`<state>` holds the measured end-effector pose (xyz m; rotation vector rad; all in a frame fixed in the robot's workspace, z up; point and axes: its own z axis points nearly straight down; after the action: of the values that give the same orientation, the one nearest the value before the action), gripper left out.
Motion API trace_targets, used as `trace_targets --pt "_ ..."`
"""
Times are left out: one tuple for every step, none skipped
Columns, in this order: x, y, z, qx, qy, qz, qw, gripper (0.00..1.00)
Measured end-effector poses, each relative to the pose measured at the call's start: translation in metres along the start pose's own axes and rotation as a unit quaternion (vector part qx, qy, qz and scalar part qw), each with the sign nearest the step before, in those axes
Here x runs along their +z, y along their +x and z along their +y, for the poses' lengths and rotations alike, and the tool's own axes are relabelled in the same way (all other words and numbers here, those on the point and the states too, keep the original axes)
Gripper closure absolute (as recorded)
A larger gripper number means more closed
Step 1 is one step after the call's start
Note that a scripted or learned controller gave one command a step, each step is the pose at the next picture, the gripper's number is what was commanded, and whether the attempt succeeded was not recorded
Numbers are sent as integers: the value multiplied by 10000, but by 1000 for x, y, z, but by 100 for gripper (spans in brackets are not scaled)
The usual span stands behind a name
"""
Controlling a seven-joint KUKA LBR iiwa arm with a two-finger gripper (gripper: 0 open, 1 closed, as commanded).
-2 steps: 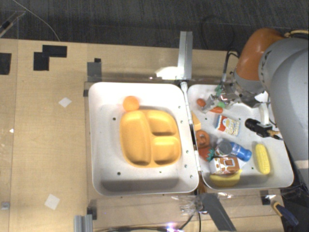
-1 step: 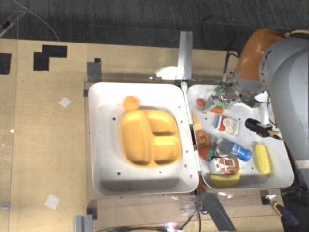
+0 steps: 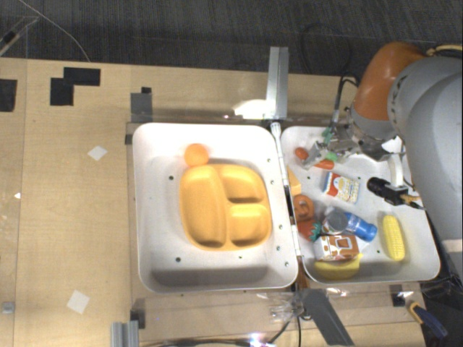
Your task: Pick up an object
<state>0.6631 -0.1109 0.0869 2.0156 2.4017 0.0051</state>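
Grey metal of the tool (image 3: 334, 142) is seen low over the right bin's (image 3: 427, 262) far corner; its state cannot be told. Beneath it lies an orange-red toy (image 3: 323, 164), near a small carton (image 3: 341, 187).

Small toys (image 3: 340, 215) crowding right bin (image 3: 423, 266)

Light tan wooden worktop (image 3: 65, 215) with a few black square markings (image 3: 72, 82) – dark grey ribbed floor (image 3: 181, 13) runs along the top, bright glare on the metal post (image 3: 277, 85).
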Motion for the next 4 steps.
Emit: trace_targets --pt "0 0 0 0 0 0 10000 0" --pt "-22 -5 -33 401 -1 -1 9992 0" --pt "0 -2 -12 471 -5 -2 9989 0" --pt "-15 -2 -8 430 -48 -22 9991 100"
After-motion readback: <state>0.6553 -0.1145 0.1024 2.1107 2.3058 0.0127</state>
